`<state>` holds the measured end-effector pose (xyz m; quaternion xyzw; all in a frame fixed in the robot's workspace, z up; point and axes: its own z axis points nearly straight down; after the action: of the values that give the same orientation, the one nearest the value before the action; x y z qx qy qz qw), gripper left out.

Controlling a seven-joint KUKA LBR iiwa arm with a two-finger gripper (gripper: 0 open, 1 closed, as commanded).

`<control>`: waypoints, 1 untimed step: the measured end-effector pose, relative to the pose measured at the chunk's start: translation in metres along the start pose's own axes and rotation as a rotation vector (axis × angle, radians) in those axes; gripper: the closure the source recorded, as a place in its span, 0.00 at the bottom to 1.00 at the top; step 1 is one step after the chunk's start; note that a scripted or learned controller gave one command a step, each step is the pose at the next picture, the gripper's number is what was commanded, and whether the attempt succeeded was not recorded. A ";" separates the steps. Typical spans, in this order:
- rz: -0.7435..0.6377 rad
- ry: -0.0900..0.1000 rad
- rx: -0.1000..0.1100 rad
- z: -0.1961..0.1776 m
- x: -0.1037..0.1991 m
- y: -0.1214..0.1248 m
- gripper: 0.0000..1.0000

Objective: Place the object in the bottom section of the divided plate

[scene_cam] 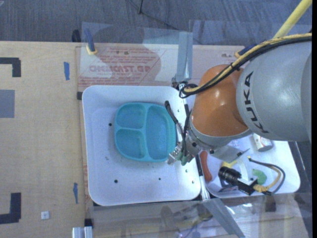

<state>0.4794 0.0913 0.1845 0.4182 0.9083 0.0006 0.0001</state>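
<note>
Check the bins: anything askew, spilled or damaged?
Nothing stands out. The teal divided plate lies flat in the left bin, with no spill or damage visible. The gripper is at the plate's right rim. The arm hides much of the right bin.

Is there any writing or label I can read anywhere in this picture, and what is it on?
"KUKA": on the grey arm, running down its side.
Red print on the cardboard sheet, just above the white bin in the picture: too blurred to read.
No text on the teal divided plate.
</note>
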 end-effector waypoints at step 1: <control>0.222 -0.002 -0.001 0.000 -0.024 0.007 1.00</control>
<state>0.5003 0.0779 0.1844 0.5163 0.8564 0.0006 0.0012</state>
